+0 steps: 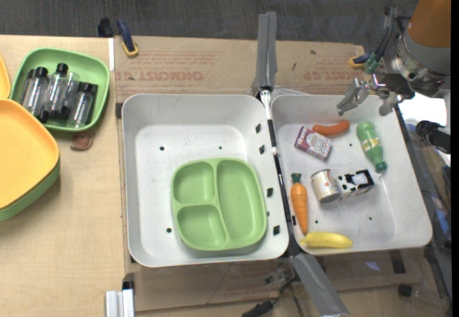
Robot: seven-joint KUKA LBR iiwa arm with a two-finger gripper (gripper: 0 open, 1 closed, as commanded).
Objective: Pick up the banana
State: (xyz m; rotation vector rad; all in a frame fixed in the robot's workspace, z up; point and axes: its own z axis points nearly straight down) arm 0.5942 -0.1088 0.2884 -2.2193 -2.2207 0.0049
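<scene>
Not yet begun — banana point(328, 240) lying untouched at the near edge of the right bin point(416, 219), beside the carrot point(299, 203). Gripper point(371, 97) over the bin's far edge, jaws spread, pinching nothing — descent and grasp left.

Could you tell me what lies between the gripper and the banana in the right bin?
In the camera view, between the gripper and the banana lie the sausage, the pink carton and the metal can.
</scene>
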